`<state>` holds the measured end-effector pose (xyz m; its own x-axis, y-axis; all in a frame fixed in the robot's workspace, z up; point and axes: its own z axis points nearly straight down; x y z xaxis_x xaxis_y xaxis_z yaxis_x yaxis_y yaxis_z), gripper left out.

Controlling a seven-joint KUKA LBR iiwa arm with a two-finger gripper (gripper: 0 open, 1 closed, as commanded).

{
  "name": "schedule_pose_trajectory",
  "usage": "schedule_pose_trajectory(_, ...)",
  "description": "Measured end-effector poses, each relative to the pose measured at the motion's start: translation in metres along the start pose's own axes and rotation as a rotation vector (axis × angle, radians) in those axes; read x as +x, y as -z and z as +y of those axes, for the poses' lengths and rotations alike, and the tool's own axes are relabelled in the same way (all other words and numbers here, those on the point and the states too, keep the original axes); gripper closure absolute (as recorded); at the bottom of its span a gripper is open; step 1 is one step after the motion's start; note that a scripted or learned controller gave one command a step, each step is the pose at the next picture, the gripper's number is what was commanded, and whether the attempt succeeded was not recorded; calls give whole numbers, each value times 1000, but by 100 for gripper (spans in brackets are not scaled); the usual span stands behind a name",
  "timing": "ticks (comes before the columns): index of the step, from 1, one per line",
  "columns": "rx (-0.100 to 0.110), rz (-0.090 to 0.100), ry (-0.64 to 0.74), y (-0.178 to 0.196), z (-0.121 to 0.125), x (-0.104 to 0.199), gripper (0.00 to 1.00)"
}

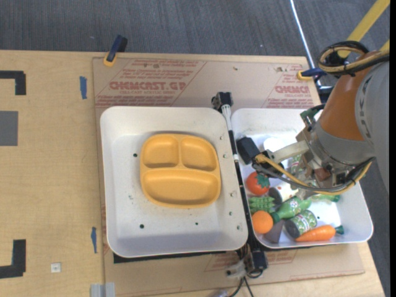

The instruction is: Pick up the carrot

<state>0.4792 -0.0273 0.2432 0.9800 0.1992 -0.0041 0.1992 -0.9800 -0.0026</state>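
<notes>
The carrot (316,232) is orange with a green tip and lies flat along the near edge of the right bin (359,231). The grey arm with its orange band reaches in from the right and hangs over the middle of that bin. Its gripper (314,172) points down among the toys, behind and a little above the carrot and apart from it. The wrist and its cables hide much of the gripper.
Beside the carrot lie a dark bottle (301,223), green toy vegetables (289,206), an orange ball (262,221) and a red tomato (257,182). The left bin (117,184) holds a yellow divided plate (180,169). A black clamp (221,99) sits between the bins.
</notes>
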Motion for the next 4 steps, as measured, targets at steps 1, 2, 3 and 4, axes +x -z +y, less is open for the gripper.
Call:
schedule_pose_trajectory(1, 1, 1, 0, -59, -11, 2, 100)
schedule_pose_trajectory(2, 1, -1, 267, -59, -57, 11, 100)
schedule_pose_trajectory(3, -2, 5, 2, 14, -110, 23, 100)
schedule_pose_trajectory(4, 0, -1, 76, -43, -108, 21, 100)
